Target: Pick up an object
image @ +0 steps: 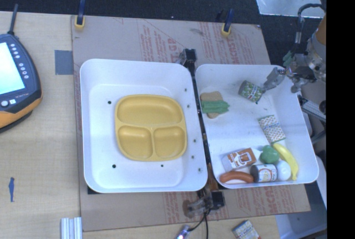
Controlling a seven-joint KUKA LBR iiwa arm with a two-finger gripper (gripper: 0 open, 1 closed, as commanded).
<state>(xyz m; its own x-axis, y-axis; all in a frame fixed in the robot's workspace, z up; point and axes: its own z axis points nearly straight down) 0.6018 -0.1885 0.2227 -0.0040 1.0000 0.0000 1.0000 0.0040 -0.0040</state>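
Observation:
My gripper (pixel 283 81) hangs over the far right corner of the right bin (pixel 236 130), open, with nothing between its fingers. One grey finger (pixel 273 78) points down-left at a small green can (pixel 250 91) lying tilted just to its left; whether they touch is unclear. Other items in this bin: a tan and green piece (pixel 213 103) by the left wall, a patterned packet (pixel 272 128), a banana (pixel 288 160), a green fruit (pixel 269 154), a small carton (pixel 239 158), a jar (pixel 265 173) and a sausage (pixel 236 178).
The left bin (pixel 91 121) holds a yellow divided plate (pixel 150 126). A teach pendant (pixel 14 80) lies at the bench's far left. Clamps (pixel 80 20) (pixel 226 27) pin the cardboard at the back. A small packet (pixel 244 228) lies off the bin at the front.

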